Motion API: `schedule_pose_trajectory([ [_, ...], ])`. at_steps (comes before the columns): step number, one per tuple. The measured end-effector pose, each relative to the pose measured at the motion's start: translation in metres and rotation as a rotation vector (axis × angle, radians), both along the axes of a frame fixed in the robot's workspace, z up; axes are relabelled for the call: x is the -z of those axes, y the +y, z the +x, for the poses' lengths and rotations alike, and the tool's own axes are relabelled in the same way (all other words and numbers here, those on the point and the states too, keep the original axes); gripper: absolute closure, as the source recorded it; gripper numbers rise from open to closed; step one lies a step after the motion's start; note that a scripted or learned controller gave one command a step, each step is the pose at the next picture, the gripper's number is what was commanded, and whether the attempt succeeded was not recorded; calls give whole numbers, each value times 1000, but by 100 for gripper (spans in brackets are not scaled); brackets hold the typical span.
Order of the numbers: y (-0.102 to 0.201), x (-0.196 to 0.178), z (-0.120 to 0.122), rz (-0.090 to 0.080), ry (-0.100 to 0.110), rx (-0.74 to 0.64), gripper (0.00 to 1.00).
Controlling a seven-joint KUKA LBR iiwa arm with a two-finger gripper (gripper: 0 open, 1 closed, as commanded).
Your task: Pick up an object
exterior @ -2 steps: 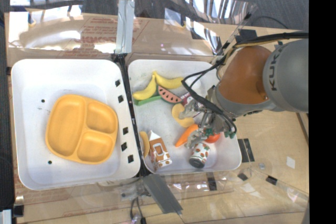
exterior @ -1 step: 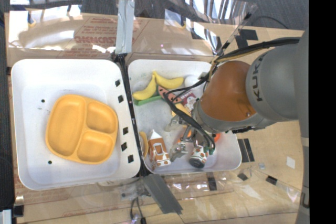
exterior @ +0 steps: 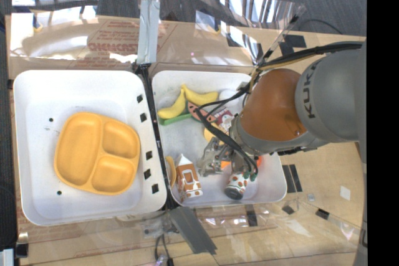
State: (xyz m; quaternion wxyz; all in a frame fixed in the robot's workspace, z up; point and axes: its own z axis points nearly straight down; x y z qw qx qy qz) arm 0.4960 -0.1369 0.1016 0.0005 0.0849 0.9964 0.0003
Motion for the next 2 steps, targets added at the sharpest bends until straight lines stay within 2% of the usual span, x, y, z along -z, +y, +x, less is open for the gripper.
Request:
schedule_pose_trajectory([
  [1, 0, 0, 0, 0, 0, -1, 0],
  [2, -26, -73, 91, -3, -6, -126, 0],
])
